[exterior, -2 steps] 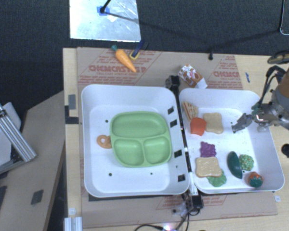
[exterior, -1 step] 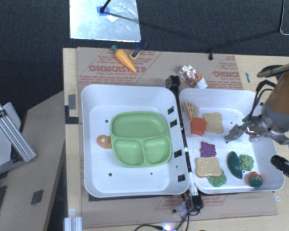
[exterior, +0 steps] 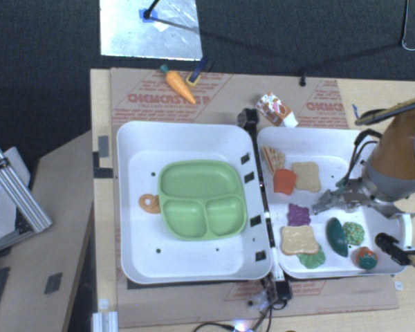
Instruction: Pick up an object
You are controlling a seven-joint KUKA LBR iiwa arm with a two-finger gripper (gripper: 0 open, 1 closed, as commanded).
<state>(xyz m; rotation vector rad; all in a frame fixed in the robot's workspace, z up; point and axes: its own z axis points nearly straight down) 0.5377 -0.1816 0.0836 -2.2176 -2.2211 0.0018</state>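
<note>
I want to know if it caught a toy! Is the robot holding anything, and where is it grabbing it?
Nothing is seen held. The gripper hangs above the right bin, with no toy between its fingers.

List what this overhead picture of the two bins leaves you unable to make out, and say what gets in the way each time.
- Gripper: finger state unreadable in the camera view; too small and dark against the arm.
- Arm: cut off by the right edge.
- Right bin: its far right part is hidden under the arm.
- Small carton behind the bins: print too small to read.
- Green plate: compartment contents, if any, not discernible.
</note>
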